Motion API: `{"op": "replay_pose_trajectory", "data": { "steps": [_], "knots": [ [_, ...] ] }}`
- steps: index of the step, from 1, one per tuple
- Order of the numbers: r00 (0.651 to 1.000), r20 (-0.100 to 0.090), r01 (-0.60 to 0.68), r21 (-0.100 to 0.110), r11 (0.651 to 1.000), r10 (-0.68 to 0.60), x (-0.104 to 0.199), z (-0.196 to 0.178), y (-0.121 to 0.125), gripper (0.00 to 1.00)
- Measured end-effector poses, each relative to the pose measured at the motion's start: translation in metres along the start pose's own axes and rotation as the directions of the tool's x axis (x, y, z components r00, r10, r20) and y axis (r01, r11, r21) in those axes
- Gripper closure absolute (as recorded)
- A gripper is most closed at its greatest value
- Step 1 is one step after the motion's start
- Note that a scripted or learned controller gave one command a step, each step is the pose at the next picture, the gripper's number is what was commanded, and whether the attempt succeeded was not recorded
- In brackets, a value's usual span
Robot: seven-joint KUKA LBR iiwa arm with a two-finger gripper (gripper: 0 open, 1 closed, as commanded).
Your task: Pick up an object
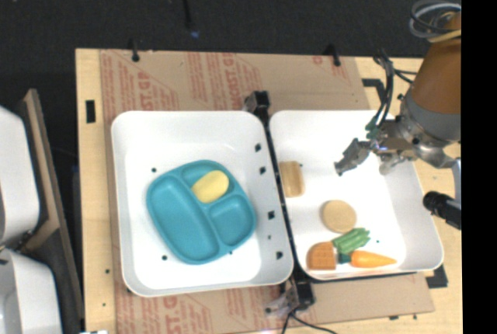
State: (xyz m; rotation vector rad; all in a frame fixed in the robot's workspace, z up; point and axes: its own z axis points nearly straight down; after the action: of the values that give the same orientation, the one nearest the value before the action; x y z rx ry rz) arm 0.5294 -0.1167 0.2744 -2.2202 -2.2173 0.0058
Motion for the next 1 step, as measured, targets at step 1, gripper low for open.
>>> {"op": "replay_pose_trajectory", "data": {
  "steps": [1],
  "knots": [
    [1.000,0.000,0.001,-0.006,1.000,-0.001,0.0001,-0.0030,0.0009,0.00]
  ]
}}
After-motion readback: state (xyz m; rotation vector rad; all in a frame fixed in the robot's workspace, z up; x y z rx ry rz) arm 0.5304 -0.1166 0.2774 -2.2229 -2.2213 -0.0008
